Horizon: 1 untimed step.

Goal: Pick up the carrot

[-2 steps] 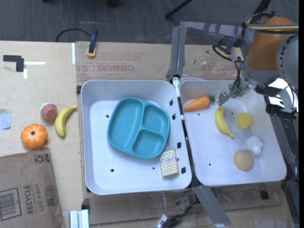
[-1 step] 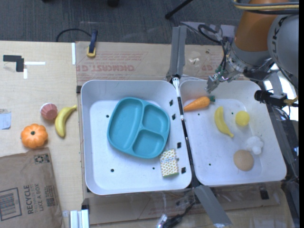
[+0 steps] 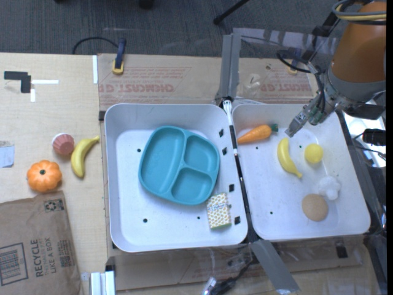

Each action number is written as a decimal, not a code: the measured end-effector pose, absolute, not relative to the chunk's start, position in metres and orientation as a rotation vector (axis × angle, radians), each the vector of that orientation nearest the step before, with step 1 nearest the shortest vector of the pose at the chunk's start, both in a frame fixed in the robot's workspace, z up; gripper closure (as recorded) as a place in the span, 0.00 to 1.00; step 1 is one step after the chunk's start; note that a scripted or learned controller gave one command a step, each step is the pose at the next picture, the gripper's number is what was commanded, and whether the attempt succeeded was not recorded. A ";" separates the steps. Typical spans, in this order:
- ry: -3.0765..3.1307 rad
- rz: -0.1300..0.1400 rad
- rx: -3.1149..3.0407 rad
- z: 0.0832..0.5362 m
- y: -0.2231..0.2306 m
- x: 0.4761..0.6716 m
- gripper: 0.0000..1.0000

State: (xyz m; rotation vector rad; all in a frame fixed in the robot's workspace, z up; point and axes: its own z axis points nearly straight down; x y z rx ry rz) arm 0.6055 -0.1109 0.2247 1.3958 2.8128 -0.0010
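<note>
Two white bins sit side by side on the bench, and we go left to right. Out on the bare bench by its left edge we see a small pumpkin (image 3: pixel 44 176), a pinkish cupcake-like thing (image 3: pixel 63 144) and a loose banana (image 3: pixel 83 156), all outside the bins, so not in play. Left bin (image 3: pixel 116 226) carries a teal divided plate (image 3: pixel 179 165) near its middle and a small patterned box (image 3: pixel 218 212) toward its front right corner. Right bin (image 3: pixel 353 223) has the carrot (image 3: pixel 254 134) at its back left corner, lying flat, thick end close to the dividing wall, green tip pointing right; tight against that wall, so we judge the approach cramped. Just right of it a second banana (image 3: pixel 287 157), then a lemon (image 3: pixel 314 153), a white fluffy bit (image 3: pixel 330 187) and a tan egg-shaped item (image 3: pixel 315 208) toward the front right. The gripper (image 3: pixel 295 128) hangs tilted near the back edge of the right bin, close to the carrot's tip, apart from it and holding nothing we can see. Finger spacing: we cannot tell, too blurred. Pick not yet done.
</note>
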 end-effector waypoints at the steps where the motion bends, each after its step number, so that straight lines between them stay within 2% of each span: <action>1: 2.721 -0.001 1.572 0.211 -0.103 0.536 1.00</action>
